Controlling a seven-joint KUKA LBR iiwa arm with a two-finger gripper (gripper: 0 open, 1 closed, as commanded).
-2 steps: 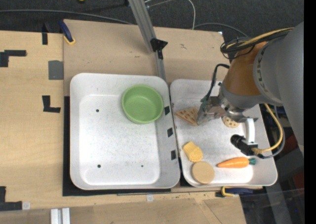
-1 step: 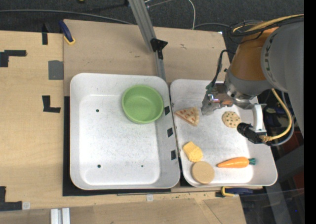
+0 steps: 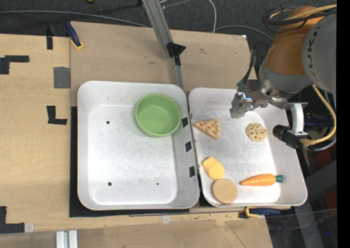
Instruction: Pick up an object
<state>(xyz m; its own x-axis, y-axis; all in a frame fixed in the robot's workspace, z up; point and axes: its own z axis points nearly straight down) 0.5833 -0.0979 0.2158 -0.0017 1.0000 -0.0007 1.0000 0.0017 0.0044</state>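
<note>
Cookie (image 3: 255,131), a small round one, lies in the right bin (image 3: 292,187) just below and slightly right of the claw (image 3: 239,108); whether the claw's tips are apart or together cannot be told. Left and below the claw rests a pizza slice (image 3: 208,128). Farther below lie a yellow chip (image 3: 214,167), a tan disc (image 3: 225,190) and a carrot (image 3: 260,180). Well to the left, a green bowl (image 3: 158,114) sits in the left bin (image 3: 93,187) on the worktop (image 3: 33,148).
</note>
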